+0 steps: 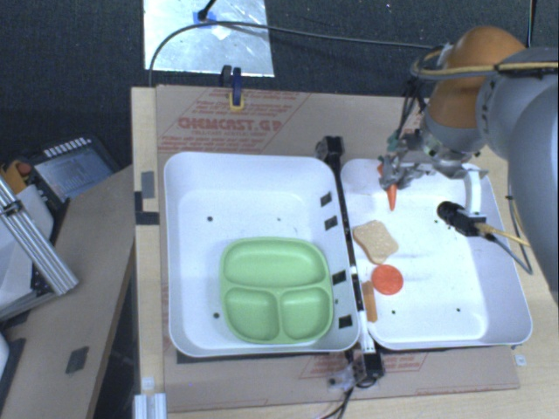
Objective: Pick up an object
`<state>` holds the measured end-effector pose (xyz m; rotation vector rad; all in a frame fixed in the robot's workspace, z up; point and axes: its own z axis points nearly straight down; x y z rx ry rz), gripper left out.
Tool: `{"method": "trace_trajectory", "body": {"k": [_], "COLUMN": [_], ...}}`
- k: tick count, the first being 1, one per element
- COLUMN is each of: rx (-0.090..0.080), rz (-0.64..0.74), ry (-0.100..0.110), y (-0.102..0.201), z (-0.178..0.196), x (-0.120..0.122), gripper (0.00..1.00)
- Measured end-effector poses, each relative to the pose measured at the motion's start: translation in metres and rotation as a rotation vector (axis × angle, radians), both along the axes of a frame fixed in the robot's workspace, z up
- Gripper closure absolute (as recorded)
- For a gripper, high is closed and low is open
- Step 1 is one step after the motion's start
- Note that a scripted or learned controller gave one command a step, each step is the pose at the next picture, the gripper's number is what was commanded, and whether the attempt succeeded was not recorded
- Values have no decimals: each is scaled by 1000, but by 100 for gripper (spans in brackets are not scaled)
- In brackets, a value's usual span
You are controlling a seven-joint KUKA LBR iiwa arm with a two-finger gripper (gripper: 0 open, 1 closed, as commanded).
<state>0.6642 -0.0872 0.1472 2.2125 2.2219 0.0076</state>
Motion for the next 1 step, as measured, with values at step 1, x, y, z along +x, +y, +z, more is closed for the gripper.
{"method": "trace_trajectory", "body": {"k": [1], "rx": [0], "rz": [-2], "ry": [0], "y": [-7], "z": [48], "x": [2], "gripper": [100]}}
